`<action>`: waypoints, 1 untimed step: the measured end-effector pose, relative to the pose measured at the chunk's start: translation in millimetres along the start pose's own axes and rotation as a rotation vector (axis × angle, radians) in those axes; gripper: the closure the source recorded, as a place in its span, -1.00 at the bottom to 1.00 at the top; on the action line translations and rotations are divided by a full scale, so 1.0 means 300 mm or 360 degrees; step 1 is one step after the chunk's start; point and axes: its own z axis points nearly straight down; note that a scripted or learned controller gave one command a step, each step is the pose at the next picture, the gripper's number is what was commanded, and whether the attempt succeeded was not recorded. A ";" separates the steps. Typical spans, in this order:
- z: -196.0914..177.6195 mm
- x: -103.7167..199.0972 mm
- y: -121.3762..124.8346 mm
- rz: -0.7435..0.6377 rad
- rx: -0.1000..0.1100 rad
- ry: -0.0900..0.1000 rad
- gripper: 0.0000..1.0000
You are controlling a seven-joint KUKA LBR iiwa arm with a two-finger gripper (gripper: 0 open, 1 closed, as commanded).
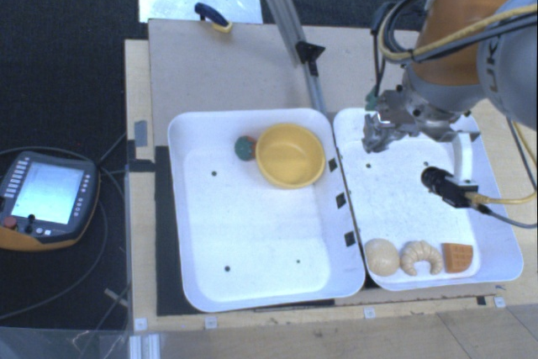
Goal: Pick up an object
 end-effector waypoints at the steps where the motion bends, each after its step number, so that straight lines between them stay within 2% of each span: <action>1: 0.067 0.160 0.063 0.0000 0.0001 0.0000 1.00</action>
